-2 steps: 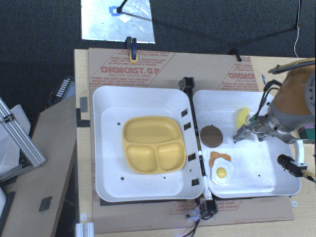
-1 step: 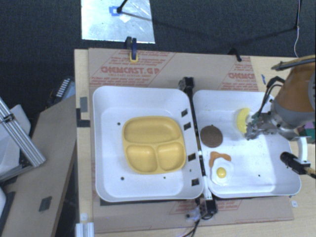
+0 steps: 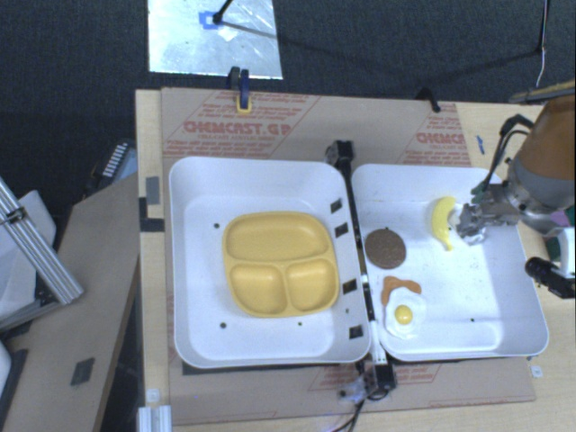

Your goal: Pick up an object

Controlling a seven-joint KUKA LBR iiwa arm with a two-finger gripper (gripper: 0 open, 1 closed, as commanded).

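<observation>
- Nearest the camera, at the front of the right bin (image 3: 504,331), there's a fried egg (image 3: 403,316) lying flat, with a small orange piece (image 3: 399,287) touching its far edge. Too small to say what the orange thing actually is, maybe bacon-ish.
- Just behind those sits a round brown patty (image 3: 385,247), close to the divider between the bins.
- Over in the left bin (image 3: 193,241) there's a yellow divided tray (image 3: 274,264), three compartments, sitting about in the middle.
- Further back in the right bin is the banana (image 3: 442,220), lying on the bin floor, curved, its right side right up against the gripper.
- The gripper (image 3: 472,224) is down at the banana's right edge. It's a blurry grey lump from here, so honestly can't tell its state, and the banana looks beside it rather than inside it.
- The arm (image 3: 549,165) comes in from the right and gets cut off by the frame edge, orange band partly visible.
- Farthest back: a blue and yellow clamp (image 3: 242,90) on the bench edge, then a shiny plate (image 3: 214,25) on the dark floor.
</observation>
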